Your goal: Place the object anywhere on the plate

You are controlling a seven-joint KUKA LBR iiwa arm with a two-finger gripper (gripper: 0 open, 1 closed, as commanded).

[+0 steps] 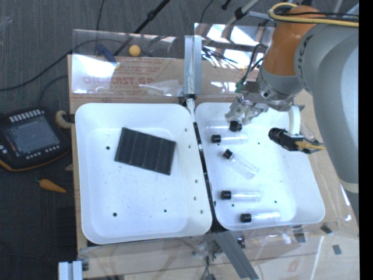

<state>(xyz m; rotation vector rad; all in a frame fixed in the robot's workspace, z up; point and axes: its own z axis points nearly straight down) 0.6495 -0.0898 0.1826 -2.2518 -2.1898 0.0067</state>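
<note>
Grey two-finger gripper (238, 120), can't tell its state, hovers over a clear black-capped plastic vial (228, 137) at its 6 o'clock; dark ribbed rectangular plate (145, 150) at 9.

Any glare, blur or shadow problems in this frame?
Camera view: glare on the clear panels behind the bins; right bin bright, washing out the clear vials; dark plate crisp; gripper slightly soft.

A black control pendant (32, 139) lies on the grey floor left of the counter, an orange tool (52, 185) just below it. A small yellow ball (134, 50) rests beyond the left bin, near clear plastic sheeting (134, 77).
</note>
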